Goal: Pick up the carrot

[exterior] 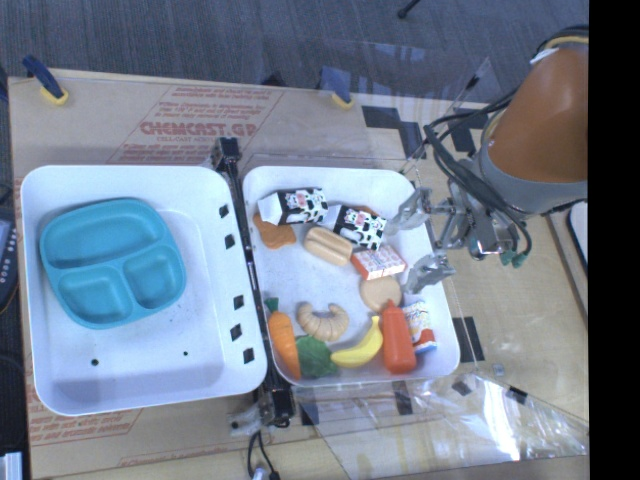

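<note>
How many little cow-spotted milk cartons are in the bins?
2. One milk carton lies at the right bin's far edge; the second carton lies just right of it. Others may hide under the food.

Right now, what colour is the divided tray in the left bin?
Light blue, the divided tray shows plainly in the camera view, lying in the left bin.

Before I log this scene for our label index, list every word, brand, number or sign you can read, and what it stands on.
"CHEMCAST GP" in red print, on the brown protective paper covering the bench; the smaller red lines around it are too blurred to read.
Two black-and-white cow-patterned cartons: print too small to read.
Small red-and-white box: print unreadable.
Red bottle with a white label: label unreadable.
</note>
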Available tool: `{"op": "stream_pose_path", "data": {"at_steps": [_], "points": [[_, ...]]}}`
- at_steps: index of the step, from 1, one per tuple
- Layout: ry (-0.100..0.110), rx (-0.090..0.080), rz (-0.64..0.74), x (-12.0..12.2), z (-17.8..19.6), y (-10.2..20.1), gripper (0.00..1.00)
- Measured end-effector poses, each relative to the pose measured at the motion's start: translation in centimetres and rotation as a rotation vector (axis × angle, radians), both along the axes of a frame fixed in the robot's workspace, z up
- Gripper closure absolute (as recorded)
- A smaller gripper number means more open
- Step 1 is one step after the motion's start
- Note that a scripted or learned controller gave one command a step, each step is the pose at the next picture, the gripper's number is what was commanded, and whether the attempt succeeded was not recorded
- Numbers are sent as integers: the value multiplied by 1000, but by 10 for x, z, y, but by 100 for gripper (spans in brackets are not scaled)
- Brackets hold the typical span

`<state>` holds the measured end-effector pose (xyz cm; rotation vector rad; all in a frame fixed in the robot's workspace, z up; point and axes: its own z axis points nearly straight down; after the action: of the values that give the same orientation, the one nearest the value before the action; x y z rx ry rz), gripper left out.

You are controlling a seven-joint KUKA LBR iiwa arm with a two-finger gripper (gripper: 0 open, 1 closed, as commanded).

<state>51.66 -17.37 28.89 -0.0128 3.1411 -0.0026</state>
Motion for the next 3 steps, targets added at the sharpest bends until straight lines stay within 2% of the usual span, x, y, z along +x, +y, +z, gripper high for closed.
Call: {"op": "stream_pose_path", "data": {"at_steps": [1, 2, 3], "points": [[4, 6, 334, 2, -90, 100, 0], [-3, -2, 216, 34, -79, 13, 0], [-3, 4, 307, 5, -51, 99, 0]]}}
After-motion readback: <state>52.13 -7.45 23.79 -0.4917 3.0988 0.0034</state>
